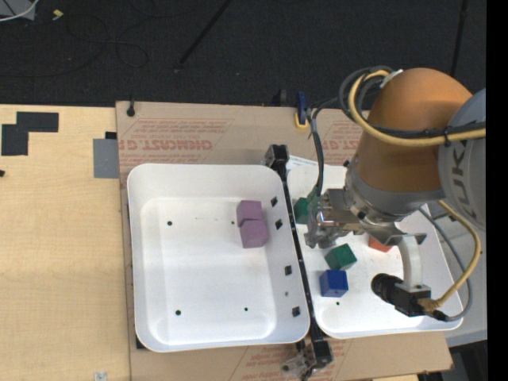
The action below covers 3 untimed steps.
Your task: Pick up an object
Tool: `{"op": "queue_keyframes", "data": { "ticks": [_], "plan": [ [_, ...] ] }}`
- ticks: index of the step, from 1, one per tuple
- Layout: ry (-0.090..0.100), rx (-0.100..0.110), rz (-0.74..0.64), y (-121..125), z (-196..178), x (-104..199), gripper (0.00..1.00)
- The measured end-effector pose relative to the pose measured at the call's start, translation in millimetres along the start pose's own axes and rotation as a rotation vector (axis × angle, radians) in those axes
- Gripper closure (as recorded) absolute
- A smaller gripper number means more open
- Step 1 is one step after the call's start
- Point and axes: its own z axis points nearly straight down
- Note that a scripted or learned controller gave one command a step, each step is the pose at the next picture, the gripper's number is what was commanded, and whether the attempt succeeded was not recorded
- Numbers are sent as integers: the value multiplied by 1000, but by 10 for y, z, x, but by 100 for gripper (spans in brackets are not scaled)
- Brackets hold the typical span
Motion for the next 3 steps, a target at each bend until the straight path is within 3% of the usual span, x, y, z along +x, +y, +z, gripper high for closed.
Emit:
{"op": "queue_keyframes", "data": {
  "ticks": [1,2,3],
  "plan": [
    [0,6,1,-123,842,-116,100],
    [2,-4,-5,-108,635,241,100],
    [2,-9,-3,-102,-2,352,100]
  ]
}}
